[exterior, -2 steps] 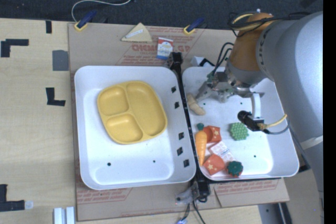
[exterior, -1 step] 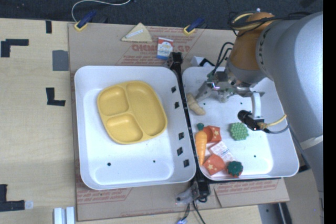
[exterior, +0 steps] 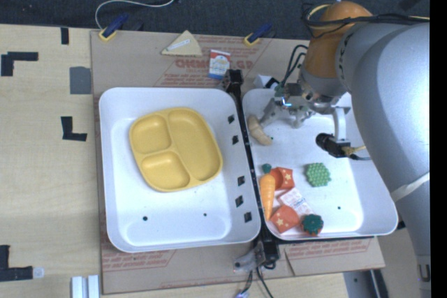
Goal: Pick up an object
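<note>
My gripper [exterior: 283, 115] hangs over the back part of the right bin [exterior: 349, 209], below the orange wrist band. Its fingers stand open and nothing lies between them. A beige banana-shaped piece [exterior: 259, 131] lies just left of and below the gripper, near the bin's left wall. Toward the front of the bin lie an orange carrot [exterior: 267, 195], a red-orange packet [exterior: 283, 178], another orange packet [exterior: 286, 215], a green spiky ball [exterior: 318, 174] and a dark green broccoli piece [exterior: 311, 223].
The left bin [exterior: 119, 150] holds a yellow divided plate [exterior: 174, 148]. A black divider [exterior: 241, 150] runs between the bins. A small red and white carton [exterior: 219, 64] and a paper wedge [exterior: 183, 45] lie behind the bins. The grey arm [exterior: 394, 101] covers the right bin's right side.
</note>
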